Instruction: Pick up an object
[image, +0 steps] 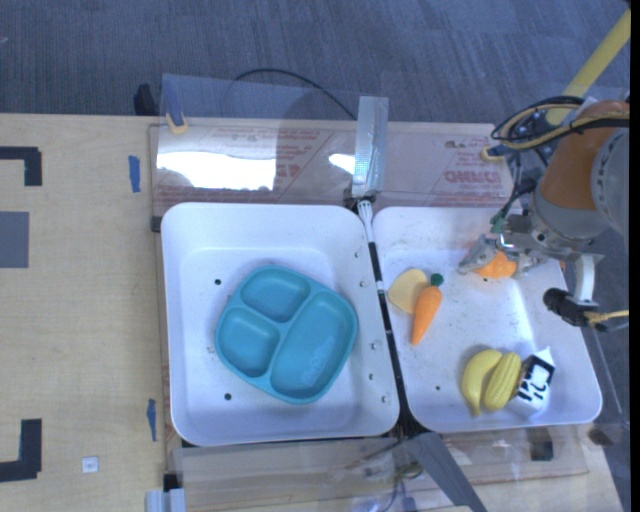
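Note:
My gripper (495, 258) hangs over the far part of the right bin (455, 400), reaching in from the right. A small orange object (495, 267) sits between its fingers, which are shut on it. Left of it lie an orange toy carrot (425, 311) with a green top and a pale yellow piece (404, 289) touching it. A yellow banana bunch (490, 379) rests near the bin's front right, with a black-and-white item (536, 381) against it.
A blue divided plate (288, 332) lies in the middle of the left bin (190, 250). The divider between the bins (382, 310) runs just left of the carrot. Cables and the arm's wrist (580, 190) stand above the right bin's far right corner.

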